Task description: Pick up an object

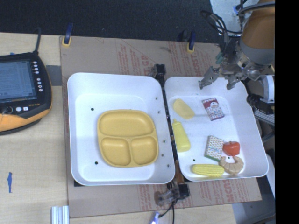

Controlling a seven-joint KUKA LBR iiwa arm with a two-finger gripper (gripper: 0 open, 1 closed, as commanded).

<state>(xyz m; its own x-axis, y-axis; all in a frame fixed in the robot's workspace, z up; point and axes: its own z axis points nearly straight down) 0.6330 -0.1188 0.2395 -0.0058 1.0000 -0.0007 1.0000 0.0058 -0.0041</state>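
My gripper (218, 83) hangs open over the far edge of the right bin (252, 125), with nothing between its fingers. Below it in that bin lies a small red-and-white packet (213, 108). Left of the packet sits a pale yellow lump (183, 109), and a yellow bottle-shaped piece (181, 136) lies along the bin's left wall. Near the front are a patterned box (214, 147), a red tomato-like piece (231, 148), a tan ring-shaped piece (232, 164) and a yellow corn cob (208, 170).
The left bin (84, 92) holds a yellow divided plate (127, 137). A handheld control pendant (21, 90) rests on the bench at far left. Clamps (67, 34) pin the cardboard sheet at the back edge.
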